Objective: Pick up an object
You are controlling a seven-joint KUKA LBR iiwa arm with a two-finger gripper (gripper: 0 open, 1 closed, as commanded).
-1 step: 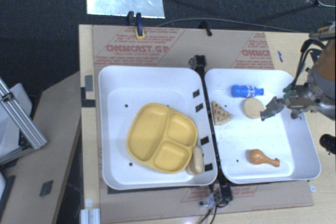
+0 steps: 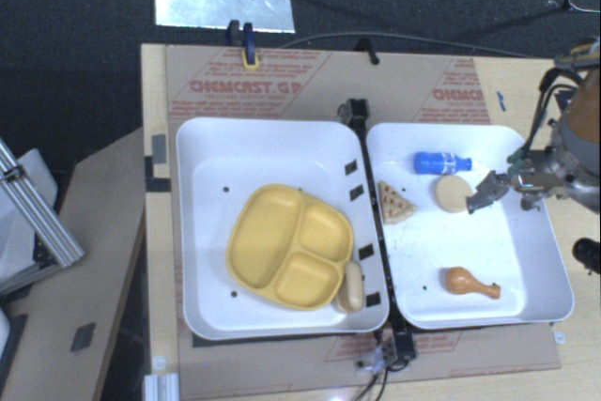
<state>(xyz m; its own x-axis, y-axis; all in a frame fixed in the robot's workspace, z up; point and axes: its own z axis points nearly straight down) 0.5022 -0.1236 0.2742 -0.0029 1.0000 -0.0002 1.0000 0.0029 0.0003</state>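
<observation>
**Camera view: gripper over the right bin, nothing lifted yet**

The camera view shows the gripper (image 2: 490, 192) at the right of the frame, reaching over the right bin (image 2: 545, 291) with its dark fingers pointing toward the middle. Whether they are spread or pressed together I cannot tell at this size; nothing shows between them, so I judge that the pick is not made and the whole grasp and lift is left to do.

Just beside the fingertips, to their left, lies a pale round biscuit-like disc (image 2: 454, 193), the nearest candidate. Above it is a blue bottle (image 2: 439, 163) lying on its side. Further left, near the bin's inner wall, rests a toy pizza slice (image 2: 393, 202). Toward the lower part of that bin lies a toy chicken drumstick (image 2: 468, 282), well apart from the gripper.

The left bin (image 2: 211, 169) holds a yellow divided plate (image 2: 289, 245), its compartments bare, with a small beige bread-like piece (image 2: 352, 285) touching its lower right edge. Both bins sit on the worktop (image 2: 188, 80).
</observation>
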